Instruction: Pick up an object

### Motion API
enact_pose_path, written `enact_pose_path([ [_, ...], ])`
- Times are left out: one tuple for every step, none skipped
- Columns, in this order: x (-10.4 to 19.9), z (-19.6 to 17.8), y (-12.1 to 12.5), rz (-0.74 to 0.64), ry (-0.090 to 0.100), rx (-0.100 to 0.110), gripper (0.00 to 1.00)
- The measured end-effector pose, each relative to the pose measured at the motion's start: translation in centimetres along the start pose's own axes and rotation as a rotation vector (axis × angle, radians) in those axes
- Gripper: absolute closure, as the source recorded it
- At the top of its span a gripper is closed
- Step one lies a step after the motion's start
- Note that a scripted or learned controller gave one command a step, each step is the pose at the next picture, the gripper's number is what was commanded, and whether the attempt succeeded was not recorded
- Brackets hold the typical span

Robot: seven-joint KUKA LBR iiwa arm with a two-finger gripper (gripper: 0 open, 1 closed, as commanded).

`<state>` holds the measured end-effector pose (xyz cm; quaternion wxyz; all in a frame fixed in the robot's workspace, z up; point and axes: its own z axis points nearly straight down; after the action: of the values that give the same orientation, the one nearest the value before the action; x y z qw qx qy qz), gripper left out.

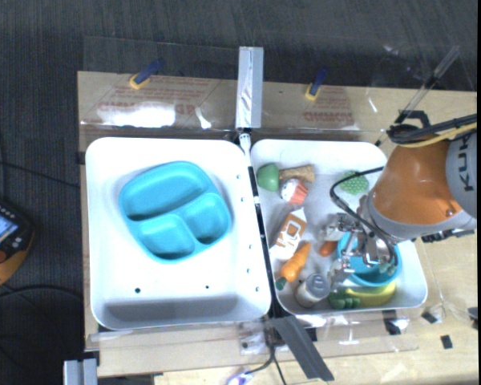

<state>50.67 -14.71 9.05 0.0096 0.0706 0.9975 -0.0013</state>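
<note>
Several small toys (pixel 293 239), mostly orange

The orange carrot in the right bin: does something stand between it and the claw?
Nothing visible does. The carrot lies just left of the claw, with a bare strip of the right bin between them; a small bottle sits below it.

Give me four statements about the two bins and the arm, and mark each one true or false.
1. The blue divided tray lies in the left bin. True.
2. The gripper is over the left bin. False: it is down in the right bin.
3. An orange carrot lies in the right bin. True.
4. The green ball sits on the blue divided tray. False: it is near the right bin's upper left corner.
</note>
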Motion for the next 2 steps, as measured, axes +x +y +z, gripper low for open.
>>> enact_pose_path([
  [-0.9, 0.0, 4.7, -0.166, 0.002, 0.004, 0.0],
  [-8.3, -1.5, 0.6, -0.362, 0.018, -0.011, 0.0],
])
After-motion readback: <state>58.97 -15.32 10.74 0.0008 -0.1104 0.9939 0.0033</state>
